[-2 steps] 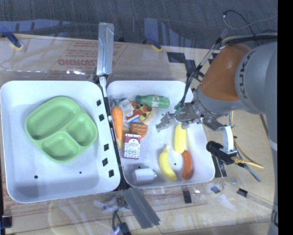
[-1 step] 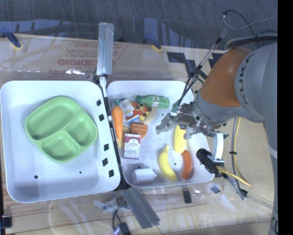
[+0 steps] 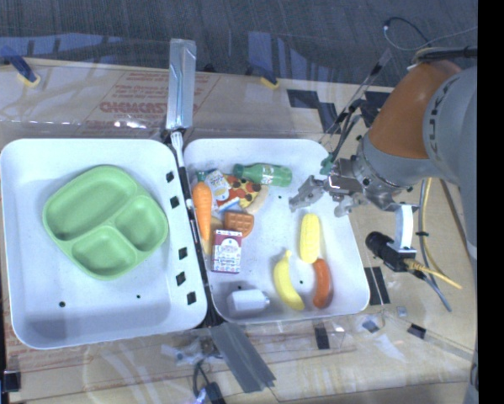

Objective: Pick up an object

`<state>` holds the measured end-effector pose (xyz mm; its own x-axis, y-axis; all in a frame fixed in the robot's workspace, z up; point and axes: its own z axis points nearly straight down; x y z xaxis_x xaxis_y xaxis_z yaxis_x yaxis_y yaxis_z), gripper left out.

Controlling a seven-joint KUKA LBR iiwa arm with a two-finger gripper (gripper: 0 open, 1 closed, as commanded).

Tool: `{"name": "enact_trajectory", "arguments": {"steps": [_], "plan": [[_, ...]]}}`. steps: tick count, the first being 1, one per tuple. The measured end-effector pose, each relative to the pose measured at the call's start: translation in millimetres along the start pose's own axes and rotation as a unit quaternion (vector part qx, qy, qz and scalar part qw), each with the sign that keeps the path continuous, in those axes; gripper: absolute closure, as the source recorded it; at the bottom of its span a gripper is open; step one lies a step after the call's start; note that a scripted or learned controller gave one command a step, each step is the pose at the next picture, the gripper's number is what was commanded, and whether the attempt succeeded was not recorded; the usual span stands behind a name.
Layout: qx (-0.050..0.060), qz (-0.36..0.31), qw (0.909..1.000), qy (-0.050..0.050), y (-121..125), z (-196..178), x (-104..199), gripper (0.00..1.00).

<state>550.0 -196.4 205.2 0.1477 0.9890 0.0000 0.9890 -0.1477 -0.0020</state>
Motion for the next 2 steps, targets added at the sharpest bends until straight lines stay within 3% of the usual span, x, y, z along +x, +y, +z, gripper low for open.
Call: {"name": "enact_trajectory", "arguments": {"steps": [1, 2], "plan": [[0.002, 0.014, 0.9999, 0.000, -26, 110, -8, 0.00], [-0.001, -0.121, 0.9927, 0.000, 31, 113, 11, 0.00]]}}
